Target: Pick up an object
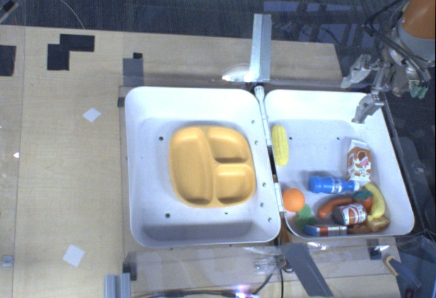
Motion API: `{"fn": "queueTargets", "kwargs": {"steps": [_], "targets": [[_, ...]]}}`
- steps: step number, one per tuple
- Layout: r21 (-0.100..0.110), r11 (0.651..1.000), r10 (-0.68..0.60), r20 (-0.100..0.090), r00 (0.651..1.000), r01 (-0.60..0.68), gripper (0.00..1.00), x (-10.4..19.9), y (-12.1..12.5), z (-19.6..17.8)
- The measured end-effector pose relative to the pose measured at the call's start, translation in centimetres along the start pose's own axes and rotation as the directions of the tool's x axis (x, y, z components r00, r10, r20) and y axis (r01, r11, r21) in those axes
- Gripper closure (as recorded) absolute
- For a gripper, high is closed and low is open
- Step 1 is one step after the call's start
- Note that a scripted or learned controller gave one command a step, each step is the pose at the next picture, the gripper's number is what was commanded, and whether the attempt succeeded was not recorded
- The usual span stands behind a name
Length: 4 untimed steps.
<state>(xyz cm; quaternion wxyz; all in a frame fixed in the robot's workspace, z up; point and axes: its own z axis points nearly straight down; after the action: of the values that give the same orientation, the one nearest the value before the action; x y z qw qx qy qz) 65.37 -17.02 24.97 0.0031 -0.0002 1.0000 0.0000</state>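
Observation:
The right bin (320,109) holds a yellow corn cob (278,145) by its left wall. A blue bottle (332,185), a white and red packet (359,161), an orange ball (293,200), a banana (377,200), a red sausage (334,205) and a brown can (349,215) crowd its near right corner. My gripper (364,92) hangs above the bin's far right corner, away from all of them. It is open, with nothing between its fingers.
The left bin (146,126) holds a yellow divided plate (210,166). A metal post (261,48) stands behind the seam between the bins. Bare bin floor lies between the corn cob and the packet. The wooden bench (61,174) spreads to the left.

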Motion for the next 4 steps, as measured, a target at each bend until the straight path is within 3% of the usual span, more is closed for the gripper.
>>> {"fn": "queueTargets", "kwargs": {"steps": [1,2,3,4], "targets": [[0.000,0.996,-0.086,0.001,0.996,0.086,0.00,1.0,2.9,6.2],[0.003,0.973,-0.231,0.003,0.973,0.231,0.00,-1.6,-3.7,9.3],[0.004,0.890,-0.455,0.003,0.890,0.455,0.00,6.2,-3.6,7.5],[0.003,0.930,-0.367,0.004,0.930,0.367,0.00,10.7,-3.4,15.8]]}}
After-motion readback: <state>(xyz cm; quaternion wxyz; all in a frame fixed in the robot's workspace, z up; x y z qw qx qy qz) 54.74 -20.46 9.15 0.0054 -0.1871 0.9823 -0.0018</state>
